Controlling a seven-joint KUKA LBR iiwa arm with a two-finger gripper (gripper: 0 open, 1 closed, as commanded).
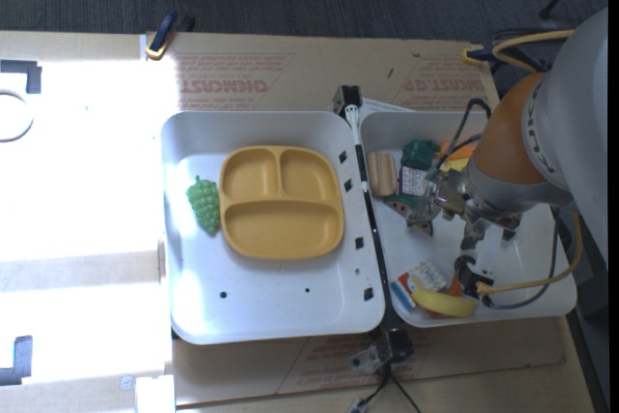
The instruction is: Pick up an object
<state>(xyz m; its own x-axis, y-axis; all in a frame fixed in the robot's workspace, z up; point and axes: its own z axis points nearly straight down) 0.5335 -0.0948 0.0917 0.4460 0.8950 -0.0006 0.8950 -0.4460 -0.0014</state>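
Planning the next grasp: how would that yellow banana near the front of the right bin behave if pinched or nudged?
The banana looks smooth and curved, so it may slip or pivot between fingers. It lies against the bin's front wall, so a push would probably slide it along rather than roll it.

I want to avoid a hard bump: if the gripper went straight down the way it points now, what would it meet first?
Probably the bare floor of the right bin, just right of the wooden block; depth is unclear from this slant, as the gripper is partly hidden.
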